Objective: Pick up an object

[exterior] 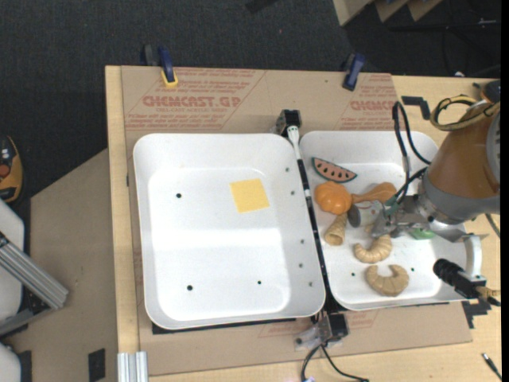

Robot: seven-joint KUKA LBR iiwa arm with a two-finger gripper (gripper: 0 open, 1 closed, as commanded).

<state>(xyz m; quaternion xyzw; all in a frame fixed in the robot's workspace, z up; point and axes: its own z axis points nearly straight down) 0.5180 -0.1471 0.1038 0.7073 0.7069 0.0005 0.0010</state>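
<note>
Several food toys crowd the right bin (413, 146), gripper (380, 220) low among them with jaw state I can't tell, croissant (373, 251) just at its 6 o'clock, orange (333, 198) at 10 o'clock, so it may nudge neighbours and close on nothing.

Bright, even overhead lighting.
The white bins (215, 309) are slightly overexposed; shadows are kept soft, and focus is mildly grainy.
</note>
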